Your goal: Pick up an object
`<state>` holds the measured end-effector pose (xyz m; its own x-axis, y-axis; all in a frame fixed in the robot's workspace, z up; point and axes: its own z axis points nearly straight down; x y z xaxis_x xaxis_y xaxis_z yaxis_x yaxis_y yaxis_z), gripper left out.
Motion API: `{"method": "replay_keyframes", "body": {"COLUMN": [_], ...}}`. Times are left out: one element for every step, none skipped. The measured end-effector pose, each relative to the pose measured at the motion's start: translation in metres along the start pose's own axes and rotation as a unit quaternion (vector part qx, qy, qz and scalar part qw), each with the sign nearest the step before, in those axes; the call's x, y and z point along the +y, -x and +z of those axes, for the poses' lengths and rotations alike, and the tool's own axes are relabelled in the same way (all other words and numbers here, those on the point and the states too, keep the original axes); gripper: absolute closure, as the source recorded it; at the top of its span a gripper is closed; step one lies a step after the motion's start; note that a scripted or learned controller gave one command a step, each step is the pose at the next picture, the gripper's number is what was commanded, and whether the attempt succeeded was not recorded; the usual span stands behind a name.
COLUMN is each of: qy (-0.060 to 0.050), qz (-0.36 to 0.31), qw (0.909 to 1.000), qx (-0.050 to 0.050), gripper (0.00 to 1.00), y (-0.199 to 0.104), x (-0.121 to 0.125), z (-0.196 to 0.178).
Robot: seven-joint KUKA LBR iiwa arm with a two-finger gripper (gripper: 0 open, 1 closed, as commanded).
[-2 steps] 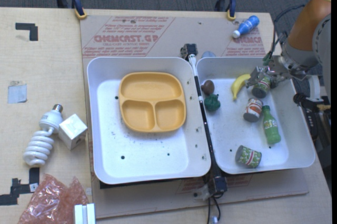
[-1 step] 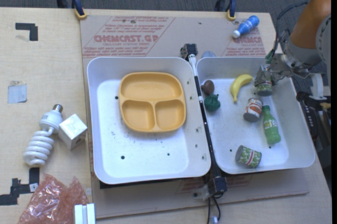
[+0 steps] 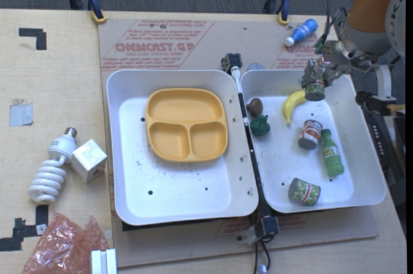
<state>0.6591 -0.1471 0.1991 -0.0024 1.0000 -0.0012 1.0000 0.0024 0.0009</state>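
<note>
The gripper [image 3: 315, 82] was positioned over the right bin's [image 3: 361, 111] far edge, just above the banana [image 3: 292, 105]; whether it was wide or narrow could not be told.

Glossy white plastic bins [image 3: 129, 202], matt yellow plastic tray [image 3: 187, 123], crinkled reddish cellophane [image 3: 64, 247], paper-covered board [image 3: 161, 44].

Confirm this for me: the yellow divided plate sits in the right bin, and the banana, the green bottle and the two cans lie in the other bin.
Not quite. The camera view shows the yellow divided plate in the left bin, not the right. The banana, the green bottle and the two cans lie in the other bin, the right one, as you said.
</note>
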Motion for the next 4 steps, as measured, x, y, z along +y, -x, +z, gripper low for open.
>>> {"method": "replay_keyframes", "body": {"qy": [0.0,0.0,0.0,0.0], "qz": [0.001,0.001,0.0,0.0], "qw": [1.0,1.0,1.0,1.0], "qx": [0.0,0.0,0.0,0.0], "gripper": [1.0,1.0,1.0,1.0], "y": [-0.108,-0.207,-0.247,-0.313], "x": [-0.003,0.001,0.001,-0.007], "z": [-0.043,-0.057,-0.076,-0.074]}}
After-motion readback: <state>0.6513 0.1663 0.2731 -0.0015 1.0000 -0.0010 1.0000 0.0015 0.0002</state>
